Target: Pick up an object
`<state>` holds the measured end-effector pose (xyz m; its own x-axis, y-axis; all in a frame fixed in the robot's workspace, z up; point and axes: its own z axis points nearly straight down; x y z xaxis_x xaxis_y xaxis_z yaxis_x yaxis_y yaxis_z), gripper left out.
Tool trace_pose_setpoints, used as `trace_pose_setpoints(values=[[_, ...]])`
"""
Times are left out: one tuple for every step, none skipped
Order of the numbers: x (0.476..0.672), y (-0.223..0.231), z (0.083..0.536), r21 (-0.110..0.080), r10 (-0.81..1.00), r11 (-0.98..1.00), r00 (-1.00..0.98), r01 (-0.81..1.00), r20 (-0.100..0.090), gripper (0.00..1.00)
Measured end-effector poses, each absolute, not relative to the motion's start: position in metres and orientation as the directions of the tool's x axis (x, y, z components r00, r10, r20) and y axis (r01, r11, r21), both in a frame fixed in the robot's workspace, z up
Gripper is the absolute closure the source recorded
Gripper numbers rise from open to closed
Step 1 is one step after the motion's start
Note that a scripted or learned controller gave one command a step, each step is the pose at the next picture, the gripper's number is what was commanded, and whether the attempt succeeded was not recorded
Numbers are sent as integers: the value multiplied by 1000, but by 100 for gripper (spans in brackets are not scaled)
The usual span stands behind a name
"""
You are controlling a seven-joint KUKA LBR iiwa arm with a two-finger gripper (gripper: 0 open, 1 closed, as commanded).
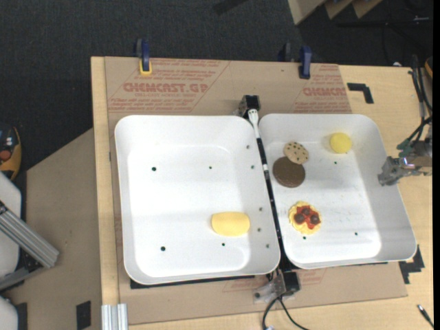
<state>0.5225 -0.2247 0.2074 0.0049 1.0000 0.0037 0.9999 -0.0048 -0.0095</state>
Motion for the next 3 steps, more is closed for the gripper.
trace_pose_setpoints(values=[[494,-214,163,-6,1000,-1,2,1000,4,100],[476,-224,92,-8,1000,-3,3,1000,4,100],[479,-224,107,2,1000,-2,2,1000,-1,100]])
